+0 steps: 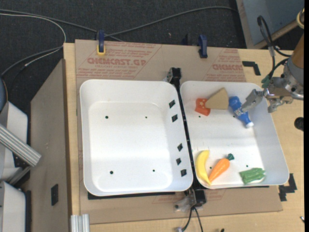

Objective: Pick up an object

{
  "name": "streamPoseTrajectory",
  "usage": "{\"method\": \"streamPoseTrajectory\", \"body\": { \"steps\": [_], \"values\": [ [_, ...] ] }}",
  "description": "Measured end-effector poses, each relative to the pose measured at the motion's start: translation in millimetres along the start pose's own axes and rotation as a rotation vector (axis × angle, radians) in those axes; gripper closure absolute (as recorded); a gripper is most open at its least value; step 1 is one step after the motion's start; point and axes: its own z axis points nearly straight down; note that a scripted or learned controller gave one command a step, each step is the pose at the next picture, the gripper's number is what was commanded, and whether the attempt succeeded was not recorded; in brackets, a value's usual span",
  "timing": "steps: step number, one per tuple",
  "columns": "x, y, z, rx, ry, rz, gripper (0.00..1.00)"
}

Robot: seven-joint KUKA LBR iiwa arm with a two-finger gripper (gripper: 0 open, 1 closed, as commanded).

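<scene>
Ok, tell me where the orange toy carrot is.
The orange toy carrot lies in the right-hand white bin near its front edge, right beside the yellow toy banana, with the green toy vegetable further right.

Grey metal wrist [285,88], black cables [268,33]

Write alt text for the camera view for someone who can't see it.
The end effector hangs over the right bin, beside a blue object. That bin also holds a tan wedge, red block, banana, carrot and green toy.
</scene>
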Motion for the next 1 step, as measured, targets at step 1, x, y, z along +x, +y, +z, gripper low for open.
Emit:
{"method": "streamPoseTrajectory", "body": {
  "steps": [1],
  "values": [
    [0.4,2.5,-6.8,-0.013,-0.003,-0.003,0.0]
  ]
}}
